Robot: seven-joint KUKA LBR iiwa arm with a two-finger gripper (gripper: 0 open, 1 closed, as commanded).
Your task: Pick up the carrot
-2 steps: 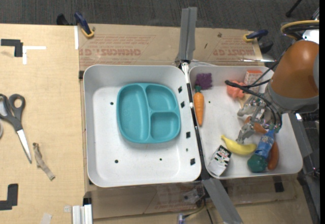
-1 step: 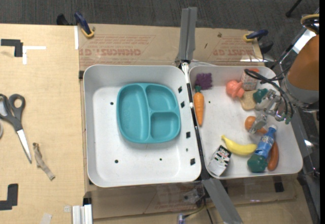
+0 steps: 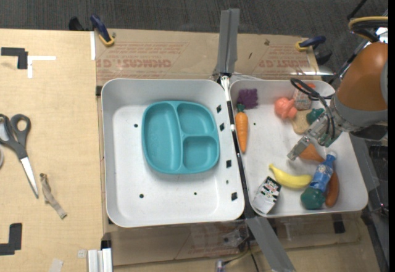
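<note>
A cardboard-covered bench under a dark carpeted floor carries my two white bins, the left bin (image 3: 114, 160) and the right bin (image 3: 256, 141), pressed wall to wall. The carrot (image 3: 241, 131) lies in the right bin hard against that shared wall, at about nine o'clock from the bin's middle; it is a short orange cone lying lengthwise along the wall, green top toward twelve, tip toward six, and I can't tell whether it touches the wall. That spot leaves me one open side, so I judge I must come down from above with my jaws across its width. At one o'clock from the carrot sits a purple toy (image 3: 248, 97); further toward three is a pink toy (image 3: 285, 108). At five o'clock lie a banana (image 3: 290, 177) and a black-and-white carton (image 3: 266, 194). My gripper (image 3: 300, 148) hangs at three o'clock, well apart from the carrot, over an orange piece (image 3: 313, 155), its fingers close together with nothing between them that I can make out. A blue bottle (image 3: 322, 175) lies just below it. Across the wall, a teal divided plate (image 3: 181, 137) rests in the left bin, and scissors (image 3: 20, 150) lie on the bench at far nine o'clock.
</note>
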